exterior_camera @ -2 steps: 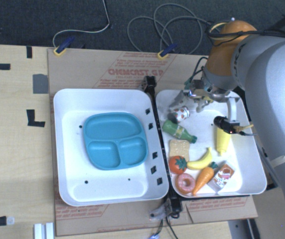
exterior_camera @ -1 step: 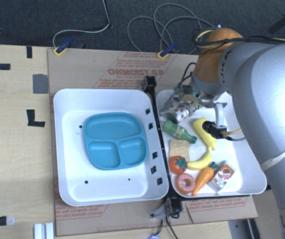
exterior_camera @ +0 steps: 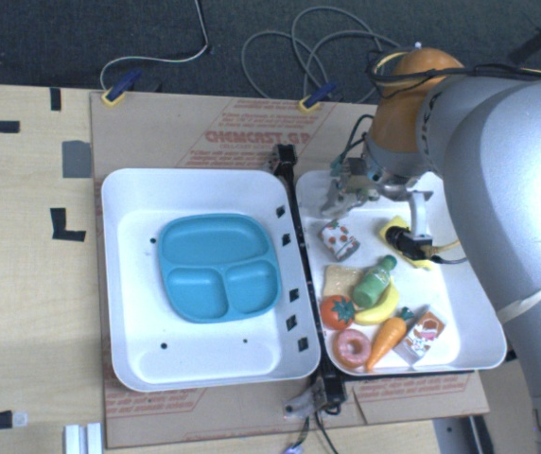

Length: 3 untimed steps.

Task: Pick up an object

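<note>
My gripper (exterior_camera: 346,195) hangs in the right bin's (exterior_camera: 474,296) far-left corner; I cannot tell its state. Just nearer lies a small red-and-white carton (exterior_camera: 340,241), among toy food.

Dark carpet (exterior_camera: 81,17) – wooden bench (exterior_camera: 25,282) – loose cables (exterior_camera: 280,45)

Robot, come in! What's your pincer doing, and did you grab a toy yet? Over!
Pincer over right bin's far end, nothing seen in it. Toy carton just below. Other toys farther down the bin.
</note>
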Available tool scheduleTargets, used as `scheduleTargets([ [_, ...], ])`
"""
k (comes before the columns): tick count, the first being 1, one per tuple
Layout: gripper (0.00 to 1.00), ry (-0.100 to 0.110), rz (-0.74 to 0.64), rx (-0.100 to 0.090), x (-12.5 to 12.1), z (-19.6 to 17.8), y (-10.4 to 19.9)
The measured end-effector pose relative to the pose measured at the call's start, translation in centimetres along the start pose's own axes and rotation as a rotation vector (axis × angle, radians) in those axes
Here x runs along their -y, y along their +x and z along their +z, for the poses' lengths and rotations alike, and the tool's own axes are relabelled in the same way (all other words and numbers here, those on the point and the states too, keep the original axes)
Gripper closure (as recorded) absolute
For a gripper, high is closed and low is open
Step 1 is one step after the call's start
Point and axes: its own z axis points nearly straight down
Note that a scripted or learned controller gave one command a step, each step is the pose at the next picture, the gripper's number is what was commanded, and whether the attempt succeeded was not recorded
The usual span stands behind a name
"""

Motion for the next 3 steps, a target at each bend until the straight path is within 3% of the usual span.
scheduleTargets([
  [1, 0.00, 0.000, 0.000, 0.000, 0.0, 0.0, 0.0],
  [2, 0.00, 0.002, 0.003, -0.001, 0.2, -5.5, -8.8],
  [3, 0.00, -0.001, 0.002, -0.001, 3.1, 0.7, -7.4],
])
